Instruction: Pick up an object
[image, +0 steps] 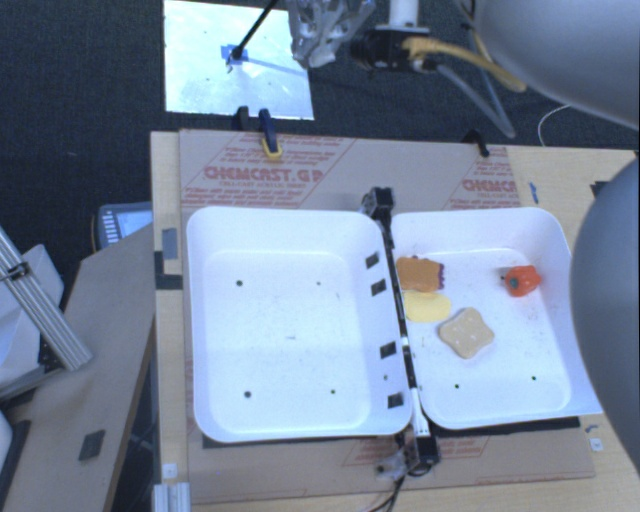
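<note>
Pincer (322, 38): at the top edge of the view, above the bench's far side; open or closed, I cannot tell.
Board writing (262, 173): "CHEMCAST. G P" in red, below the pincer; more red print at the far right, unreadable.
Right bin (545, 385): down and right of the pincer.
Toast slice (466, 332): in the right bin.
Yellow piece (427, 307): just beside the toast.
Orange-brown block (419, 274): by the divider.
Red-orange item (519, 281): apart, farther right.
Left bin (290, 330): below the pincer.
</note>
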